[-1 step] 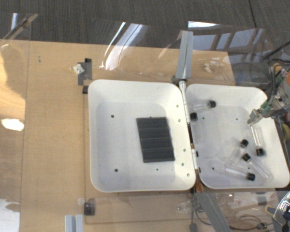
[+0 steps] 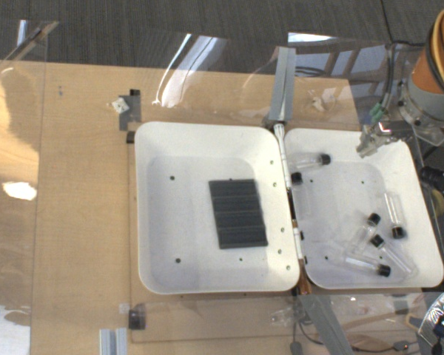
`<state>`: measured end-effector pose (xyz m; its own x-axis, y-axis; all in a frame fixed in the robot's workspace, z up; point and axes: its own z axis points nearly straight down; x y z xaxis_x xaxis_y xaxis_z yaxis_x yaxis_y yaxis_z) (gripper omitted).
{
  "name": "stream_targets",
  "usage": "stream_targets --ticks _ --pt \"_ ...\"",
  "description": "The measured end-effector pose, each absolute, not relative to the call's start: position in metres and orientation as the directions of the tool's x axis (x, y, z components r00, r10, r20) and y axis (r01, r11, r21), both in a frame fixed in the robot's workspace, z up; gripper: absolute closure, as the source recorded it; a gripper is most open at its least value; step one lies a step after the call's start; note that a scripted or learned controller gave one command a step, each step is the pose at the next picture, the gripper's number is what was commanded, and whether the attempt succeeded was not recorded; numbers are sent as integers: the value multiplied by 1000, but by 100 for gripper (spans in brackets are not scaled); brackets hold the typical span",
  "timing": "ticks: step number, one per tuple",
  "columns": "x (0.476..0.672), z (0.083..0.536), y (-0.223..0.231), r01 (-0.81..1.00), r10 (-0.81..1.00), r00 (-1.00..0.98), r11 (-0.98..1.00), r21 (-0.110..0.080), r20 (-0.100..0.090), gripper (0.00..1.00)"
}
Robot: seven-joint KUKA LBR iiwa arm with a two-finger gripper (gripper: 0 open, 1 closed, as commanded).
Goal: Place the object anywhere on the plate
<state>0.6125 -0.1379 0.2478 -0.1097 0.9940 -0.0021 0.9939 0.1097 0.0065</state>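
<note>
the claw sits up at the far right corner of the right bin, just over its back rim, with the grey and orange arm coming in from the right edge. honestly can't tell whether the claw is apart or together, it's too small and cluttered up there, and nothing shows in it. the right bin has a scatter of clear tubes with black caps. one tube lies near the back left of that bin, long axis running roughly left to right, cap at its right end. another tube sits toward the right side, long axis nearly front to back, cap at the near end. a bunch of tubes lies in the near right part, crossing or touching each other at slants, caps mostly toward the near right, hard to separate them cleanly. there's also a small black cap near the left wall. the left bin holds the plate, a dark ribbed rectangle lying flat about in the middle, long axis front to back and tilted slightly. both bins rest side by side, touching, on the wooden counter.
</note>
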Motion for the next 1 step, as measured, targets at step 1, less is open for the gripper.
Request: stream_targets --ticks 1 --pt "573 215 -81 951 951 308 -308 4 1 100"
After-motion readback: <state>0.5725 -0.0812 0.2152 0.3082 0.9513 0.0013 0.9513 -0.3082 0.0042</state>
